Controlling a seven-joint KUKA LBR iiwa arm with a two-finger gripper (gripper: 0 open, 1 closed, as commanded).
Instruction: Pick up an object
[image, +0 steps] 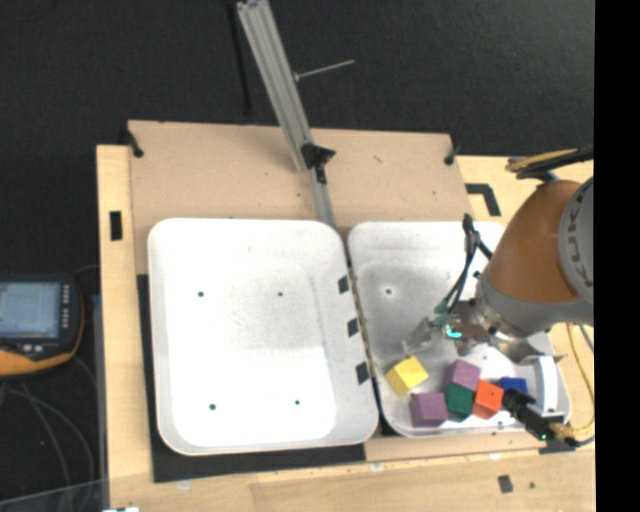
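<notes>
— Nearest, down at the front rim of the right bin (400, 250)?
— Purple block (428, 408), flat on the bin floor. Touching a green block (459, 400) on its right; beyond that an orange block (488, 398), then a blue block (513, 385) tucked under the arm.
— More of them?
— Second purple block (464, 375), paler, just behind the green one. Yellow block (405, 376) a little apart to the left, near the bin's left wall. All six clustered in that front corner, none lifted.
— And the gripper (440, 330)?
— Low over the bin, just behind the yellow block and beside the paler purple one. Holding nothing visible. Open or closed: cannot tell from this slant.
— In the way?
— Grey wrist with its orange band (540, 250) over the bin's right side, covering part of the rim and crowding the blue block. Cables trailing off it.
— Further out?
— Left bin (250, 330) alongside, black clips (352, 325) along the seam between the two. Metal rail (285, 90) slanting in from the back. Handheld screen (35, 315) off the bench at far left.
</notes>
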